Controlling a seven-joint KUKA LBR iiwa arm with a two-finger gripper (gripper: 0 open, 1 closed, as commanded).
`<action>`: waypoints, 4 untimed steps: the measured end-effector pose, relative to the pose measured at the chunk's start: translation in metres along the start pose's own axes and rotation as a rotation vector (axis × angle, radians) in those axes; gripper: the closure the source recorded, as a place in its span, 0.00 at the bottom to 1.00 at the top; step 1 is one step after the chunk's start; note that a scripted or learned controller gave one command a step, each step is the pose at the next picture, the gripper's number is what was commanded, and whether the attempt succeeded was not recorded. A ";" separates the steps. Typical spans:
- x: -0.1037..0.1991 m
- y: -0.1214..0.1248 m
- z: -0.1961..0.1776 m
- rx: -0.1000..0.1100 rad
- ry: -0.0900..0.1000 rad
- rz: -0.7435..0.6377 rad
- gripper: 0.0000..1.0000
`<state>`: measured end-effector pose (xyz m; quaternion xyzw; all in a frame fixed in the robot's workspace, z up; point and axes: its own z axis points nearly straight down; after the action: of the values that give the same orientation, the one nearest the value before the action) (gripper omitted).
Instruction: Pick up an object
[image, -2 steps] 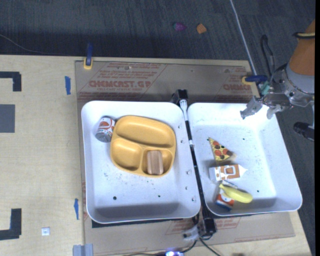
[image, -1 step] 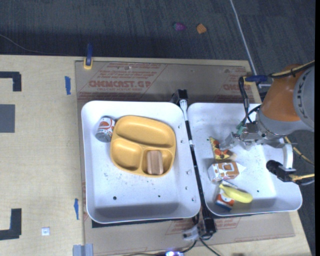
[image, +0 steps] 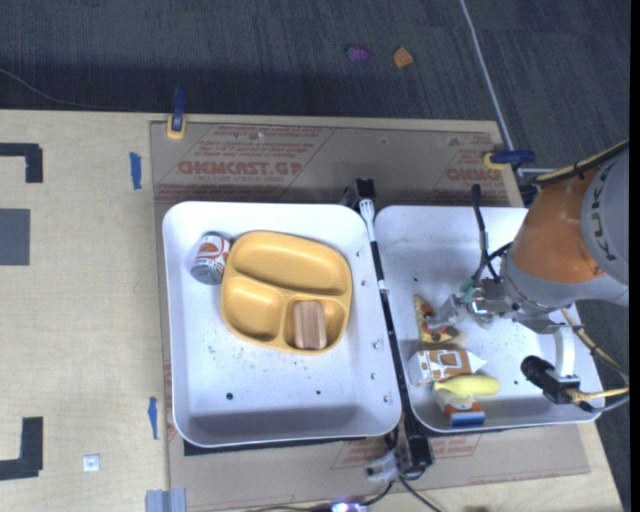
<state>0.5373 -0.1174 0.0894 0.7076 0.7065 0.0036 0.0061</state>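
A yellow banana (image: 468, 385) is seen lying on a packet (image: 443, 364); the gripper's (image: 468, 301) finger state cannot be told.

Two bins, left (image: 190, 400) and right (image: 400, 225): smooth white plastic with a soft sheen, speckled with dark marks. Divided tray (image: 270, 262): glossy yellow plastic; small block (image: 309, 324) in one compartment, matt, wood-like. Can (image: 209, 258): shiny metal with printed label. Banana-shaped toy (image: 470, 385): smooth yellow plastic. Packet (image: 443, 362): printed, glossy, crinkled wrapper. Bench board (image: 250, 160): matt brown cardboard-like sheet with red print. Arm band (image: 555, 235): smooth orange, semi-gloss. Floor (image: 250, 60): dark, rough carpet.
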 end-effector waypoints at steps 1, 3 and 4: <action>0.021 -0.053 -0.001 -0.004 -0.001 0.000 0.00; 0.019 -0.051 -0.012 -0.013 -0.007 0.002 0.00; 0.019 -0.049 -0.022 -0.017 -0.008 0.003 1.00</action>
<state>0.4877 -0.0986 0.1109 0.7085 0.7055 0.0068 0.0150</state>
